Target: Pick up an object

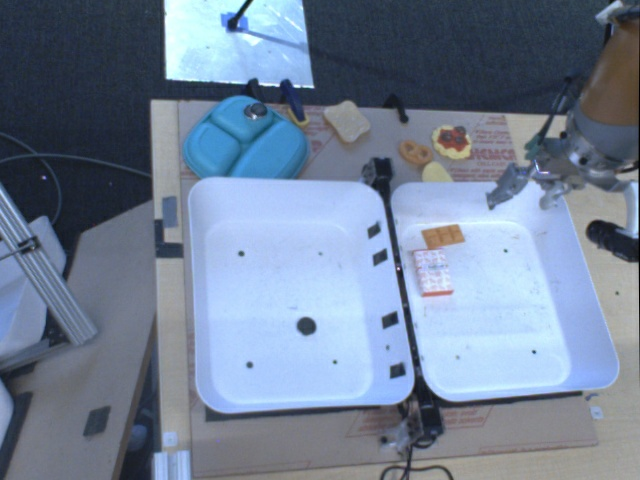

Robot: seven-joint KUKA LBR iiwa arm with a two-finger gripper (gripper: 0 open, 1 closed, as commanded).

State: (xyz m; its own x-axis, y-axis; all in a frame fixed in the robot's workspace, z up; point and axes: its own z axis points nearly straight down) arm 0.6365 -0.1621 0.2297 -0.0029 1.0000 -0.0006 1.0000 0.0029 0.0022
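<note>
Two fingers of the gripper (pixel 525 190) spread wide, holding nothing; arm (pixel 612 88) cut off at right.

The bench (pixel 300 448) is viewed from above at a slant by one fixed camera, both white bins (pixel 290 203) being framed from moderate distance.

Both white bins (pixel 290 298) look like smooth, faintly glossy plastic. The blue divided tray (pixel 245 143) at upper left is glossy plastic too; the tabletop (pixel 170 348) is matt wood.
</note>
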